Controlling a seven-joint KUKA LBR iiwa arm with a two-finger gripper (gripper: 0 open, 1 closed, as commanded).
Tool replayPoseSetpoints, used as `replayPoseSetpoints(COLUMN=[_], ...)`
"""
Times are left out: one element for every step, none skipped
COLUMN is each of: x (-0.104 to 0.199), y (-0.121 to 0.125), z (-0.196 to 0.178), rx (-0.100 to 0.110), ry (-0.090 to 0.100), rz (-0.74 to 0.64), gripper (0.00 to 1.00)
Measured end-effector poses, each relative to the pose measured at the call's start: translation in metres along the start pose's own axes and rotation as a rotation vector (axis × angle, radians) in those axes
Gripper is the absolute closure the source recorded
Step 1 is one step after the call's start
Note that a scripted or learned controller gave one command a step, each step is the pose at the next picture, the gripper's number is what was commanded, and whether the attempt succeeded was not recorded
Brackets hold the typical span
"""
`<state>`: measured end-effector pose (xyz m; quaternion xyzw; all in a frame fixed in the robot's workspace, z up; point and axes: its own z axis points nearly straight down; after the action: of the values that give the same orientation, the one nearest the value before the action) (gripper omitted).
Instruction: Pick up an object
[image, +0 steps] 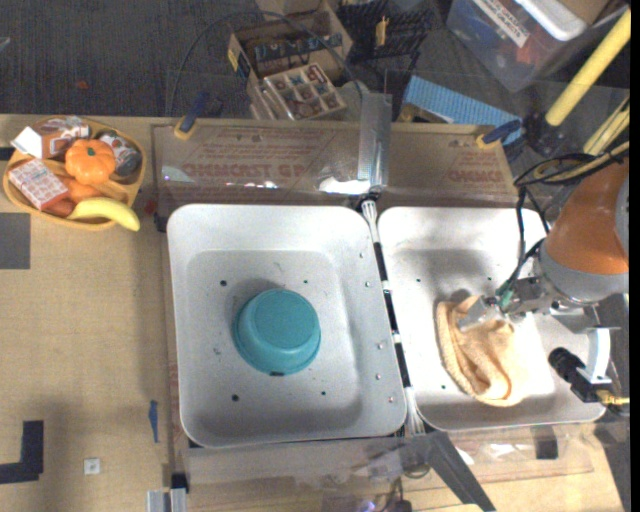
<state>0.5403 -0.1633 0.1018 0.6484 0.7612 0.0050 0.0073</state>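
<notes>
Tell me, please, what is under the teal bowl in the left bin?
The bowl sits upside down on the left bin's white floor. Whatever may lie beneath it is covered.

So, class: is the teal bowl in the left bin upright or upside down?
Upside down. The teal bowl shows a flat, closed base on top and no hollow inside, sitting in the left bin.

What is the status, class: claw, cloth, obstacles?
Claw low at tan cloth in right bin, grip unconfirmed. Teal bowl inverted in left bin. Nothing blocking.
</notes>
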Motion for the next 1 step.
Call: replayPoseSetpoints(x=[0.0618], y=[0.0271], z=[0.0104], rx=[0.003], ry=[0.001], rz=[-0.01], gripper=[0.0])
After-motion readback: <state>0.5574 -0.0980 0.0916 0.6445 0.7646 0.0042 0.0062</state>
